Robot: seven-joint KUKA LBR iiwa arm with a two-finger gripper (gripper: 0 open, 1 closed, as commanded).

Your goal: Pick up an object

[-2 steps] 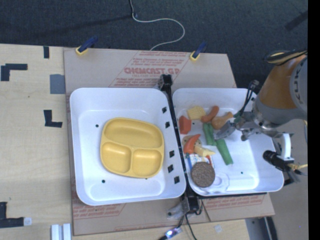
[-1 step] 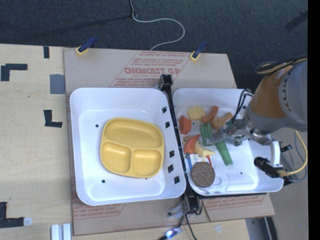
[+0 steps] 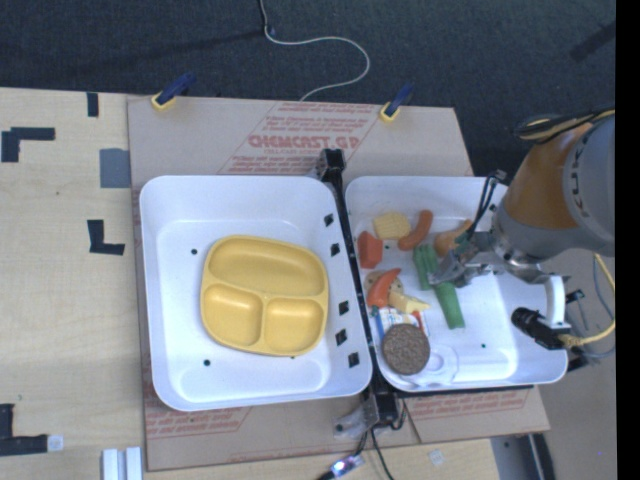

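The right bin [image 3: 500,363] holds several toy foods: a yellow piece [image 3: 391,226], an orange sausage [image 3: 417,230], a red piece [image 3: 369,250], a red-orange carrot [image 3: 381,286], a green stick [image 3: 441,288], a small packet [image 3: 398,317] and a brown round cookie [image 3: 406,349]. My gripper [image 3: 453,267] reaches in from the right and hangs low over the green stick, near its upper half. An orange piece [image 3: 449,237] lies just above the gripper. Nothing shows between its fingers.
The left bin [image 3: 170,208] holds a yellow divided tray [image 3: 264,295]. A black divider with clips [image 3: 345,268] runs between the bins. The arm's grey and orange wrist [image 3: 548,193] stands over the right bin's right edge. A white cable [image 3: 320,48] lies behind the bins.
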